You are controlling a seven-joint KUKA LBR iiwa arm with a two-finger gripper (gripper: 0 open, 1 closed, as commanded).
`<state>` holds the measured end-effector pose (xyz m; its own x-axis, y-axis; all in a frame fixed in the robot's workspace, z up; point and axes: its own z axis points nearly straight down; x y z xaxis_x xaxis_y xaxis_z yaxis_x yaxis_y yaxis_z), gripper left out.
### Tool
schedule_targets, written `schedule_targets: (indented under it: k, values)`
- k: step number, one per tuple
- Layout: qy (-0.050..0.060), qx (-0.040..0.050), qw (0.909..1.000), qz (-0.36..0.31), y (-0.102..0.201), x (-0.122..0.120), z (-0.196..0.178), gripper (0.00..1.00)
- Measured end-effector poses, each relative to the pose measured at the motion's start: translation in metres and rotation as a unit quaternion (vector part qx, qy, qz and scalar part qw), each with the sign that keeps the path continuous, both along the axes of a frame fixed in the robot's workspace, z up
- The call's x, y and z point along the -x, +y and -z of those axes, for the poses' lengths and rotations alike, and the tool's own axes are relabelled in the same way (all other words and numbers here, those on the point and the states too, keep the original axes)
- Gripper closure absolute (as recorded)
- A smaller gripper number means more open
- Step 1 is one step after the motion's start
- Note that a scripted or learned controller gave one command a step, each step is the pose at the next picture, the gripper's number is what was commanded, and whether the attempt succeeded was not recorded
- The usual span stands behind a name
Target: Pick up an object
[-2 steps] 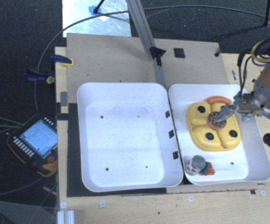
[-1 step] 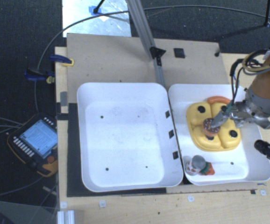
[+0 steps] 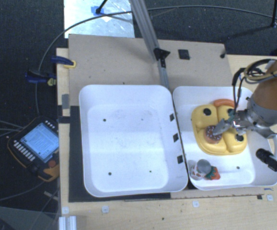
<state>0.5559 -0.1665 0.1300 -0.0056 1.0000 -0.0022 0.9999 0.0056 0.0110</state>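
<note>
Two bins: white, shallow, side by side on the bench [image 3: 143,61]; the left bin [image 3: 126,138] has a bare floor, the right bin [image 3: 260,174] carries the objects.
Arm: the grey arm [image 3: 272,97] with its orange band comes in from the right edge, wrist bent down and leftward over the right bin, cables looped above it.
Gripper: the gripper [image 3: 220,128] is stretched out to the left, low over the yellow toy, its tip at the toy's middle.
Grip: how far the fingers stand apart cannot be told; the tip is small and blurred against the toy, and nothing can be seen clamped in it.
Yellow toy: the yellow toy [image 3: 208,116], broad and rounded with dark spots and a reddish round patch, lies on the floor in the middle of the right bin, under the gripper.
Small items: a grey cap [image 3: 203,166] and an orange-red piece [image 3: 214,175] sit together in the right bin's near left corner, apart from the gripper.
Bench side: a handheld pendant [image 3: 37,145] with a lit screen lies on the dark floor left of the bins.
</note>
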Motion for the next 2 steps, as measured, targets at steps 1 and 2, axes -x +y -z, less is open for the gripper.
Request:
schedule_targets:
  k: [1, 2]
  values:
    - [0.000, -0.0031, 1.0000, 0.000, 0.001, -0.001, -0.010, 1.00]
    - [0.001, 0.0002, 1.0000, 0.000, -0.001, -0.007, -0.074, 1.00]
